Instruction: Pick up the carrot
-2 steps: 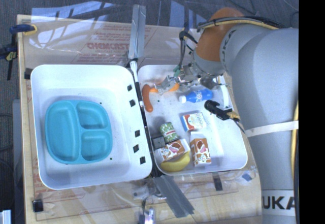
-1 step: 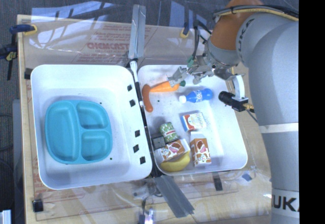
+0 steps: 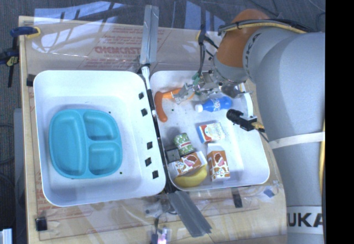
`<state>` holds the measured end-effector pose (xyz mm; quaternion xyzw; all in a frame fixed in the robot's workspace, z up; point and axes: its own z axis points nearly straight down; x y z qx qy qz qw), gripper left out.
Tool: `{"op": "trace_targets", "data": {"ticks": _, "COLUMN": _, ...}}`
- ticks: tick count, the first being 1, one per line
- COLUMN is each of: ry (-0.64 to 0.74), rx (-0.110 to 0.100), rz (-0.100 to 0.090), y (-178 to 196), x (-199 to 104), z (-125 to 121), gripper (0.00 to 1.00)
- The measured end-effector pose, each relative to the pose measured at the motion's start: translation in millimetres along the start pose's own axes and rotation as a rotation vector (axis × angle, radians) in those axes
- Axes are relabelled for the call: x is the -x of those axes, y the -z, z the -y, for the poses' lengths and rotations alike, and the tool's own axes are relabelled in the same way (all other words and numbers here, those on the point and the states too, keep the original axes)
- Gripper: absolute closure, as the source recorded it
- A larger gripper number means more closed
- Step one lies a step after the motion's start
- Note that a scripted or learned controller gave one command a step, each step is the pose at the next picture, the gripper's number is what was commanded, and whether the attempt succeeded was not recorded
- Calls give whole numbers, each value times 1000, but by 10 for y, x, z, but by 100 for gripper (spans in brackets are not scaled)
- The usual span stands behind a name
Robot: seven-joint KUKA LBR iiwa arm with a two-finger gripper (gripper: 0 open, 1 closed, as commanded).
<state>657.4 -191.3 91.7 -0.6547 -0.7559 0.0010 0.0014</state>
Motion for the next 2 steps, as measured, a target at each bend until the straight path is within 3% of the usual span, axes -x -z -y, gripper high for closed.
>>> {"op": "trace_targets", "data": {"ticks": 1, "ry": 6, "rx": -5, "rz": -1, "y": 97, "x": -14, "z": 0, "gripper": 100}}
{"op": "trace_targets", "data": {"ticks": 2, "ry": 6, "rx": -3, "rz": -1, "y": 102, "x": -14, "z": -5, "gripper": 0}}
